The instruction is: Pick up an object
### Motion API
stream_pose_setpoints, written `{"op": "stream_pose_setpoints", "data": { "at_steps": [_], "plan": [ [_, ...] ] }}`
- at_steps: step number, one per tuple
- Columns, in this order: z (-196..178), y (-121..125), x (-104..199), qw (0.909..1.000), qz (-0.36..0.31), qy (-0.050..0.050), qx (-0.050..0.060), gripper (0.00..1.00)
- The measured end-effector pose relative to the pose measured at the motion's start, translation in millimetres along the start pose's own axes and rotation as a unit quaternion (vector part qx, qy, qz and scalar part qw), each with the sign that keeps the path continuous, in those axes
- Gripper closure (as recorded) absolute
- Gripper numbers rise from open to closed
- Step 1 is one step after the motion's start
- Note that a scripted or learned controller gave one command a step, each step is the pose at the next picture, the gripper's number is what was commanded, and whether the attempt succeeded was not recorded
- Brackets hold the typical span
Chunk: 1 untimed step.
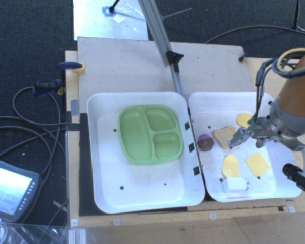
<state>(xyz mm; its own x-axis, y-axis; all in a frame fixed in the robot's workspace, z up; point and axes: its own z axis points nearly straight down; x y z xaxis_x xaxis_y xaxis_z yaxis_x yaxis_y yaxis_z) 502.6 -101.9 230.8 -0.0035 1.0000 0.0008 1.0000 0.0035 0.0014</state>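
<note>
Over the right bin, the gripper hangs beside the tan bread slice, its tip just at that slice's right edge; whether it is apart or together I cannot tell. From the bread slice, a purple round piece lies just left, a yellow round piece up and right, a yellow oval below, a yellow square lower right, and a white block farther below. A green divided plate sits in the left bin.

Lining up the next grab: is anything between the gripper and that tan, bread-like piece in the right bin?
Nothing visible. The gripper sits right beside the tan piece; the purple ball lies on the piece's far side, toward the left bin.
</note>
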Motion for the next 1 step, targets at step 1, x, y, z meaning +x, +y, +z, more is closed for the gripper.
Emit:
{"op": "stream_pose_setpoints", "data": {
  "at_steps": [1],
  "plan": [
    [-0.1,0.1,0.0,1.0000,0.001,0.000,0.000,0.00]
  ]
}}
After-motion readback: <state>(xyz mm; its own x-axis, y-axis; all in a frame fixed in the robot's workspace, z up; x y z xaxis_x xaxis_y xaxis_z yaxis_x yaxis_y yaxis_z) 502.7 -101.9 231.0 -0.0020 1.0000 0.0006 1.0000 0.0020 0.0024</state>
